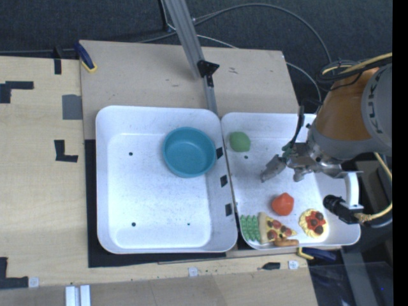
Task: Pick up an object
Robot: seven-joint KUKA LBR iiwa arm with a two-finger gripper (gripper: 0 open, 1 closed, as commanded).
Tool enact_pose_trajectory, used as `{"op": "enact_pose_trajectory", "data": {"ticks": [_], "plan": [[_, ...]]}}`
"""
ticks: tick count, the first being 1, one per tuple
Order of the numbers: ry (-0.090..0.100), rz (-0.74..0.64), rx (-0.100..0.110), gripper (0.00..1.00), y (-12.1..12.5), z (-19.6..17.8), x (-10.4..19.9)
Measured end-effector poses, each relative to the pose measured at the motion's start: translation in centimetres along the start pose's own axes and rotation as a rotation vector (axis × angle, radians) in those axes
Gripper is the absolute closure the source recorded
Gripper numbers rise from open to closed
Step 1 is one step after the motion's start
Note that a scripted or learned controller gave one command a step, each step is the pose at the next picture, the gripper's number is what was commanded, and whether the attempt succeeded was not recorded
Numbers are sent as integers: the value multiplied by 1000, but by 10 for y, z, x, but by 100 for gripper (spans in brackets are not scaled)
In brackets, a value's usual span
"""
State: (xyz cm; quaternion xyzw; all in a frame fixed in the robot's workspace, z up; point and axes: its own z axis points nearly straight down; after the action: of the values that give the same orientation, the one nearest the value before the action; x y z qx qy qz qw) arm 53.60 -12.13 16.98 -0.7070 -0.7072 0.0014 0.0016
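I have the gripper point(275, 169) hanging over the right bin point(255, 123), near its middle, with nothing between its fingers. From this slanted view I read the fingers as parted, one dark tip reaching left and down, though the gap is hard to judge.

No object is picked yet, so I judge this the approach step: choosing a target and lining up over it. The candidates in the right bin are a green ball point(240, 141) up and to the left of the gripper, a red tomato point(283, 203) just below it, and at the front rim a pizza slice point(268, 229) and a small round tart point(313, 222). The left bin point(121, 190) has a blue bowl point(189, 152).

The tomato looks nearest. My next move calls for centring over it, then descending with the fingers straddling it. It is round and may roll away if one finger touches first.
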Motion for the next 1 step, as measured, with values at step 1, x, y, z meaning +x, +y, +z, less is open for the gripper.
{"op": "enact_pose_trajectory", "data": {"ticks": [1], "plan": [[0,0,1,0,6,46,-2]]}}
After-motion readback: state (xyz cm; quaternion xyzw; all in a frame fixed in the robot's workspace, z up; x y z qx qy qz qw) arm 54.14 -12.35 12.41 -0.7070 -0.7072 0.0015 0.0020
